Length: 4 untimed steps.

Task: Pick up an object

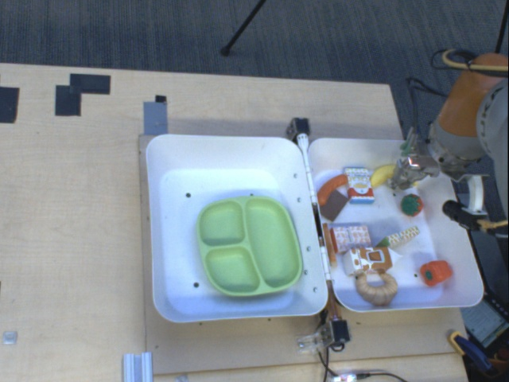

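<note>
Down at the front of the right bin (469,293) sits a brown bagel (376,286), with an orange toy (435,273) beside it. At the back of that bin the hand (407,173) hangs low, and I cannot tell its state. A yellow banana (382,175) lies just to its left, almost touching, its long way slanting toward the hand. A green ball (411,205) sits just in front of the hand. The banana looks like the nearest thing to grab. A green plate (249,245) rests in the left bin (171,213).
</note>
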Motion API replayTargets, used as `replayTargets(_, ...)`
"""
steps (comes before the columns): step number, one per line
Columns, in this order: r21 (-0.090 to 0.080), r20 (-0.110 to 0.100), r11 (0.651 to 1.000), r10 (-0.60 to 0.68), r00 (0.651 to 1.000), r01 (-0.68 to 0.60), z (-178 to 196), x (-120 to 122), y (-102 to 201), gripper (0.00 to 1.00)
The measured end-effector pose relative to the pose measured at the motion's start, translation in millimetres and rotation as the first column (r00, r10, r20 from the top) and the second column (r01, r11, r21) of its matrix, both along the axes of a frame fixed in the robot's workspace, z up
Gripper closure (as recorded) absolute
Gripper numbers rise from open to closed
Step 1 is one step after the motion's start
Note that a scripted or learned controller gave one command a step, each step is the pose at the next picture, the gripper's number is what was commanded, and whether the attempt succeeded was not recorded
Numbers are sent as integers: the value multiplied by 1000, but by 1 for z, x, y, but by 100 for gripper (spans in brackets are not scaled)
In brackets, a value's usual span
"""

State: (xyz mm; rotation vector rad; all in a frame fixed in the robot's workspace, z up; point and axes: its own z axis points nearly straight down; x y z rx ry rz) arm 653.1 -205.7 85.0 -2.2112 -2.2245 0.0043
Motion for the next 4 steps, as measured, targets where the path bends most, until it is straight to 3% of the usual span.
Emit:
replayTargets(1, 2, -13, 1000, -1, 1000, 1, 0, 12, 9, 100)
replayTargets(4, 8, -15, 1000, 1, 1000, -1, -1, 13, 3, 100)
